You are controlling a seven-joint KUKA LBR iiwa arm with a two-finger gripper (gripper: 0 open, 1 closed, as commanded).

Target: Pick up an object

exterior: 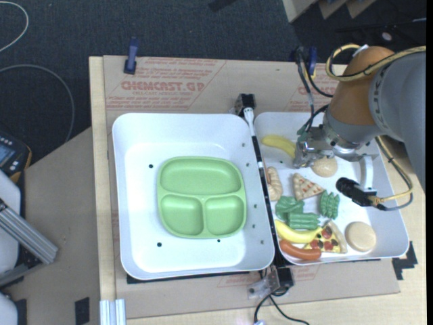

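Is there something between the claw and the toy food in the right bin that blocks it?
Nothing visible blocks it. The claw is low in the right bin, between the small banana and the beige bun. The other food lies nearer the camera.

The setting is a robotics laboratory or test cell. A grey industrial arm with an orange band (pixel 358 80) reaches over a brown cardboard-covered surface (pixel 203 80) printed with red lettering. Two shallow white plastic bins (pixel 128 181) sit side by side, fastened at their junction by black clamps (pixel 245 103). Loose black cables (pixel 40 87) run across dark grey carpet (pixel 135 12). An extruded aluminium frame member (pixel 27 232) stands at the left edge.
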